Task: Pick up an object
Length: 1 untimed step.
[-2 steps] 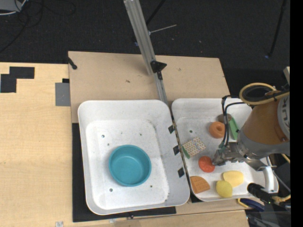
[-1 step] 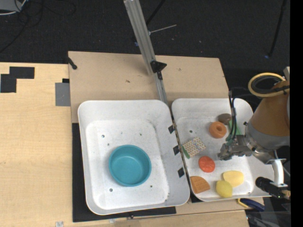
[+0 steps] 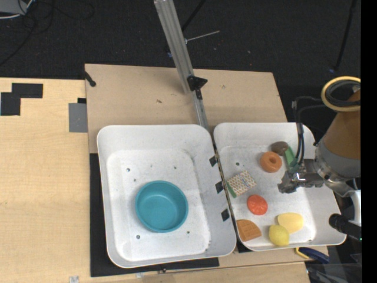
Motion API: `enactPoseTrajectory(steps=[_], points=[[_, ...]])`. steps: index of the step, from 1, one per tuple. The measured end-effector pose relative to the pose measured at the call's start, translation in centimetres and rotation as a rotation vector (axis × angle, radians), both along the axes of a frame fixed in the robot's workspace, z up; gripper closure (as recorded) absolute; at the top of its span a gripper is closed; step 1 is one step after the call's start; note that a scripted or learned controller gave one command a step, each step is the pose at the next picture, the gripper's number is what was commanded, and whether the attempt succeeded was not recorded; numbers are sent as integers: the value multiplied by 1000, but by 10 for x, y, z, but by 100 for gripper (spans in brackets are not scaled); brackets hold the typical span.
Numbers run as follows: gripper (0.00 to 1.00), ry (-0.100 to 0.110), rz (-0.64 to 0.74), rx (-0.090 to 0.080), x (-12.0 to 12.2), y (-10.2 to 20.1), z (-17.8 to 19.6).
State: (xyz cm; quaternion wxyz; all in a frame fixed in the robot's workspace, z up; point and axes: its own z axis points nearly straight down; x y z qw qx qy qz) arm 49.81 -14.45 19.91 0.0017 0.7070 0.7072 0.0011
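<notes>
Several small objects lie in the right bin (image 3: 232,135) — an orange ring (image 3: 271,161) at centre right of the frame nearest the gripper (image 3: 288,184), which hovers empty beside it, approach step underway, a descent onto one piece apparently next.

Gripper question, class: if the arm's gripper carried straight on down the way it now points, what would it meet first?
Most likely the bare white floor of the right bin. The gripper hangs over it, right of the orange ring and above the yellow pieces. Depth is unclear from this slanted view.
</notes>
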Motion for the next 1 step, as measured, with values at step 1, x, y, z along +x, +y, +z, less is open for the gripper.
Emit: enactPoseTrajectory(steps=[1], points=[[100,2,0,0,0,0,36]])
